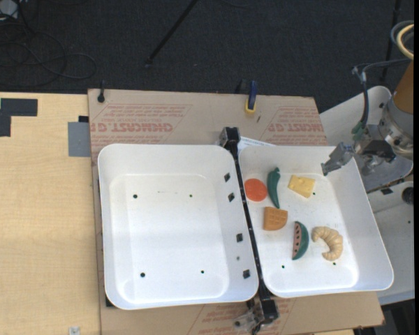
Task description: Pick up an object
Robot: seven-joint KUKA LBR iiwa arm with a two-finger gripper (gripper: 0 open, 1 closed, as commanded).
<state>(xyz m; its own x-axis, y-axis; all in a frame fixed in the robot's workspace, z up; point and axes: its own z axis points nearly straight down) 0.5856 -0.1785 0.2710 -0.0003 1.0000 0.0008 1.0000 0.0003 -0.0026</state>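
Five small toy foods lie loosely spaced in the right white plastic bin (377, 257): an orange disc (255, 190), a green pepper (274, 185), a yellow cheese wedge (301, 185), a tan bread chunk (275, 219), a watermelon slice (299, 240) and a pale croissant (328, 243). The gripper (335, 160) hovers at the bin's upper right rim, its grip state unreadable. The left white bin (112, 222) adjoins on the desk (35, 215).

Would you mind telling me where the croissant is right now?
The croissant lies in the right-hand bin of the camera view, near its front right corner, just right of the watermelon slice.
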